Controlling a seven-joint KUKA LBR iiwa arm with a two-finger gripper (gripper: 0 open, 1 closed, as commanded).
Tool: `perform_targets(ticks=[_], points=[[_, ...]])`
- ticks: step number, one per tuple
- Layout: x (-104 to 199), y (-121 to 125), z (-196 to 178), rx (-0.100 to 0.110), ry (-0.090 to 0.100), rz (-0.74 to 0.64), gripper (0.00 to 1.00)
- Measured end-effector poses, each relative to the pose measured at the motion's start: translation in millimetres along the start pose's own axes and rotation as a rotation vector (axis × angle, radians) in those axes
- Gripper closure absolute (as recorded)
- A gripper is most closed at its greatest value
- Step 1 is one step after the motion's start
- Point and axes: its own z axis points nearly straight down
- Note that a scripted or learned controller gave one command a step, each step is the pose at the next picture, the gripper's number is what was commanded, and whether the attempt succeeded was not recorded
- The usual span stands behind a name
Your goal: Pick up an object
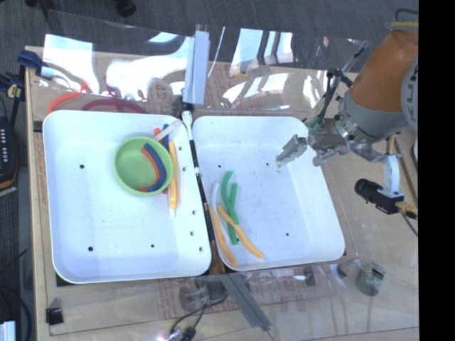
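Lying near green sticks [229,199], orange strips [238,234], right bin [313,222]

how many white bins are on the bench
2: the left bin holds a green bowl and thin sticks; the right bin holds green and orange sticks, with the gripper above it.

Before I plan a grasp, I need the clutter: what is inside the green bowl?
The green bowl in the left bin holds curved red and blue strips against its right wall. An orange stick lies beside it. Anything beneath the bowl is covered.
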Motion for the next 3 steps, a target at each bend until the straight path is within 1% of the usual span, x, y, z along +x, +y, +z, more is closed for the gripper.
perform_targets(ticks=[1,2,3], points=[[72,-3,106,0.002,-0.001,-0.022,0.00],[83,-1,176,-0.002,-0.001,-0.014,0.00],[85,0,164,-0.002,0.005,-0.020,1.00]])
